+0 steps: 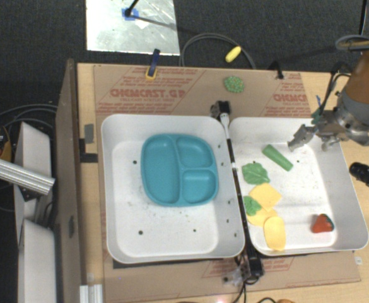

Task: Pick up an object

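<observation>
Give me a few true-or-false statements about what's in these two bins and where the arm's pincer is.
1. The blue plate lies in the left bin. True.
2. The pincer hangs over the left bin. False: it is over the right bin, near its far end.
3. The red piece sits in the right bin's near right corner. True.
4. The green stick lies on the blue plate. False: it lies on the right bin's floor, just below the pincer in the picture.
5. Yellow pieces lie near the wall between the bins. True.
</observation>
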